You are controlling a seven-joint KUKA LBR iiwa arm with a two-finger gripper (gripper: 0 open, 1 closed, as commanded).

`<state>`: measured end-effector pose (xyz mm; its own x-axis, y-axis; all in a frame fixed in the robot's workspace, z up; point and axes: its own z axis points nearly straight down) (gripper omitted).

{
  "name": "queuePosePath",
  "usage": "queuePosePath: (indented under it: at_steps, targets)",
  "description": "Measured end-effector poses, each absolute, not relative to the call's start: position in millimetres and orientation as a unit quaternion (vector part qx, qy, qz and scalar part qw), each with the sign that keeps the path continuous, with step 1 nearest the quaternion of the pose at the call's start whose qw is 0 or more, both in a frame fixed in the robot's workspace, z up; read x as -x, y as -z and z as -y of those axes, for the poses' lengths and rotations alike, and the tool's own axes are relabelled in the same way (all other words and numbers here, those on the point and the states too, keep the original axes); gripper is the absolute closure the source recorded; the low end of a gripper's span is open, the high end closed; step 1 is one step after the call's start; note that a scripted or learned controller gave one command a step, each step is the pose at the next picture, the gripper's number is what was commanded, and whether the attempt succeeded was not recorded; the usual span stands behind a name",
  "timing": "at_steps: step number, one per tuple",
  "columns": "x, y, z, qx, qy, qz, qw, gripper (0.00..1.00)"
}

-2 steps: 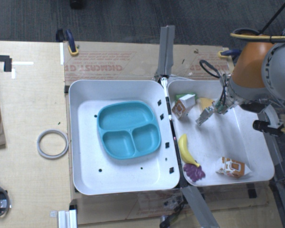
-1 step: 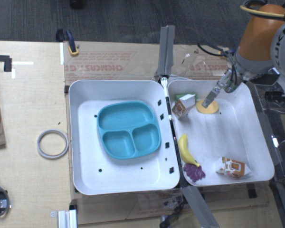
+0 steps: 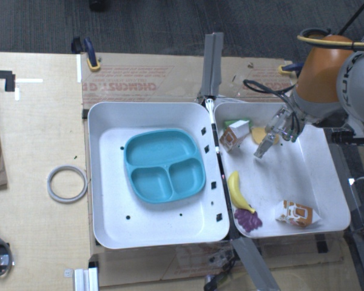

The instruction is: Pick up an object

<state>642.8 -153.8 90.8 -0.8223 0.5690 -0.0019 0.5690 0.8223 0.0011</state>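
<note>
Purple grapes (image 3: 249, 220) and banana (image 3: 236, 191) sit below the gripper (image 3: 268, 142), its opening unclear, nothing visibly held; small carton (image 3: 232, 137) just left risks a sideways nudge, missed grasp.

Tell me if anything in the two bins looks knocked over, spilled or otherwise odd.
Nothing is spilled or broken. The small orange carton lies tipped on its side in the right bin, and the blue divided plate sits slightly askew in the left bin.
</note>
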Motion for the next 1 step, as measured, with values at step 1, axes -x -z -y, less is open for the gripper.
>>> queuePosePath:
  at_steps: [1]
  targets:
    - [-652.4, -89.7, 110.5, -0.287, -0.0001, -0.958, 0.0, 0.0]
